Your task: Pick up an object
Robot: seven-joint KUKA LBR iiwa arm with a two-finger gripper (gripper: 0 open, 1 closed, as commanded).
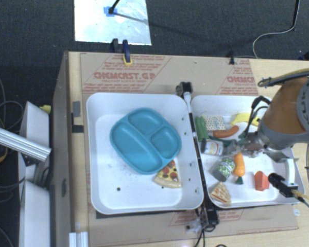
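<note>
Your gripper (pixel 245 146) is down in the right bin (pixel 278 198), but you can't tell from this angle whether it's got anything. Right under it there's a carrot (pixel 239 165), with a green packet (pixel 226 166) beside that and a hot dog (pixel 226 133) just above. A red piece (pixel 261 180) sits nearby. Over in the left bin (pixel 105 199) you've got a blue divided plate (pixel 145 139) and a pizza slice (pixel 169 175) touching its lower edge.

Left bin (pixel 100 153) holds a blue divided plate (pixel 144 139) — a pizza slice (pixel 169 175) touching its near edge
</note>
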